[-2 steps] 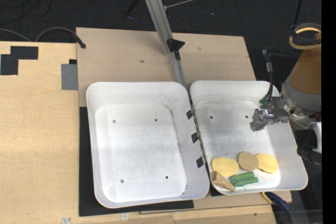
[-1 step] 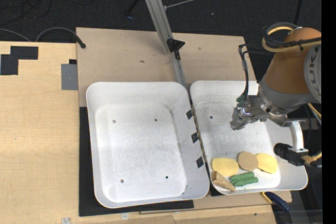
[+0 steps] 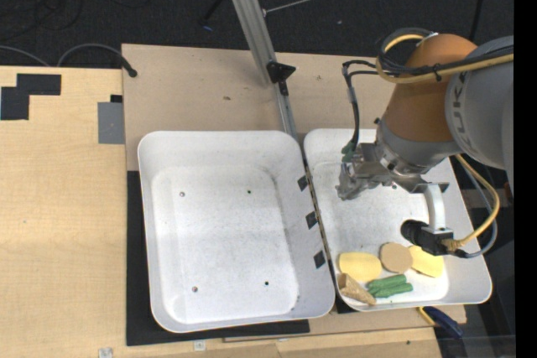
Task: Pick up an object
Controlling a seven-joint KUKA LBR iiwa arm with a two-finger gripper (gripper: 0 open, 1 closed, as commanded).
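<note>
Toys point(image 3: 388, 268) lay clustered lower right, in right bin's point(image 3: 331, 148) near corner. Gripper point(image 3: 351, 183) hovered above them mid-bin, grip state unclear. Approach step; next needed descent onto one toy.

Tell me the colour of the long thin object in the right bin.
Green, seen in the camera view.

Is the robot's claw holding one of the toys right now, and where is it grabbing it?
It cannot be told. The gripper hangs over the right bin, apart from the toys piled at its near end.
</note>
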